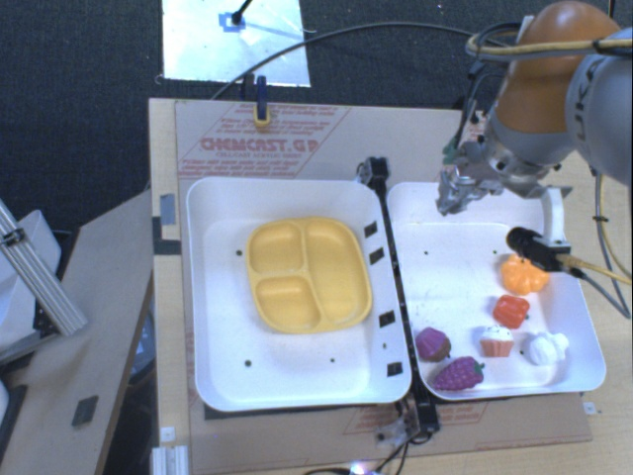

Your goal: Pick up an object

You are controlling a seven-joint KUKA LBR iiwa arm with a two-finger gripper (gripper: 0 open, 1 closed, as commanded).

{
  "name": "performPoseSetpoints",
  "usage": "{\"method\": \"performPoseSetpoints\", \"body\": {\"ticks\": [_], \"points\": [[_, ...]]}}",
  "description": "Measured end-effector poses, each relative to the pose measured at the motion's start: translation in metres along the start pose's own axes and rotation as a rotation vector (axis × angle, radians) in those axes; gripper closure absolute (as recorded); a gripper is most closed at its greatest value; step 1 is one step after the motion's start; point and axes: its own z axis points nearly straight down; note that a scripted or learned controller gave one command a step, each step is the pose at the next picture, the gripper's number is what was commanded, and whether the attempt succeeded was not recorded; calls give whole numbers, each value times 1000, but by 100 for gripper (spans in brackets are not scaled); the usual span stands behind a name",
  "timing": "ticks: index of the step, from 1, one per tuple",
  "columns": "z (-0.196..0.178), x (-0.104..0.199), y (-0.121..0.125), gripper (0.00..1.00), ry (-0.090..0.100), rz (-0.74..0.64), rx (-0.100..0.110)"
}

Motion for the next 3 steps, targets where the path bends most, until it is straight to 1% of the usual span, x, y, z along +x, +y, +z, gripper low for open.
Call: {"method": "performPoseSetpoints", "body": {"ticks": [1,2,3], "points": [[13,48,-27,100,0,0,0],[24,92,-48,100,1,-1,1],[12,137,-73,100,1,-2,-1]]}}
